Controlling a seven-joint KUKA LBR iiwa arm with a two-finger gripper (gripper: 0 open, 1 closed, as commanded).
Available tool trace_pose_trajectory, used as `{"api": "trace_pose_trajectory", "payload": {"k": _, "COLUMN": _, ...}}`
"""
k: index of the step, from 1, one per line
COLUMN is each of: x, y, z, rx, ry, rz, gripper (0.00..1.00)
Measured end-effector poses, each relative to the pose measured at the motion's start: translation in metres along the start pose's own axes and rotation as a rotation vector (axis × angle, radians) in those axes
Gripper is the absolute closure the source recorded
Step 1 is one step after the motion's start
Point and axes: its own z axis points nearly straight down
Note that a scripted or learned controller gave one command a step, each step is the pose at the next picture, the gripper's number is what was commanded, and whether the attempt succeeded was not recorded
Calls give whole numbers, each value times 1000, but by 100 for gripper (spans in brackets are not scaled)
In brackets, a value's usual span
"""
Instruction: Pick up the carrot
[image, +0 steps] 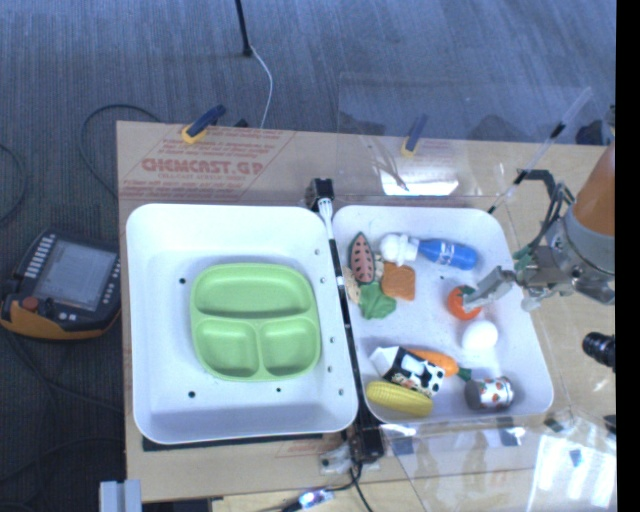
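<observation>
Two white bins (140, 330) sit side by side. One carrot (438, 361) lies in the right bin, beside one egg (481, 336). The gripper (490, 285) is open, holding nothing.

Light is bright and even, cool in tone, and the two white bins (150, 330) come close to washing out. Glare sits on clear plastic at the table's (200, 170) far edge (420, 183) and at the lower right corner (575, 470), where detail is lost. The whole frame is soft and a little grainy; shadows are faint, short and fall just beside the toys.
</observation>
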Motion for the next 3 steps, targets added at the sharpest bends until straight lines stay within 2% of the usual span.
{"api": "trace_pose_trajectory", "payload": {"k": 1, "x": 27, "y": -17, "z": 137, "rx": -6, "ry": -2, "rz": -248, "gripper": 0}}
{"api": "trace_pose_trajectory", "payload": {"k": 2, "x": 28, "y": -19, "z": 130, "rx": -1, "ry": 1, "rz": -246, "gripper": 100}}
{"api": "trace_pose_trajectory", "payload": {"k": 3, "x": 73, "y": -3, "z": 26, "rx": -4, "ry": 0, "rz": 100, "gripper": 100}}
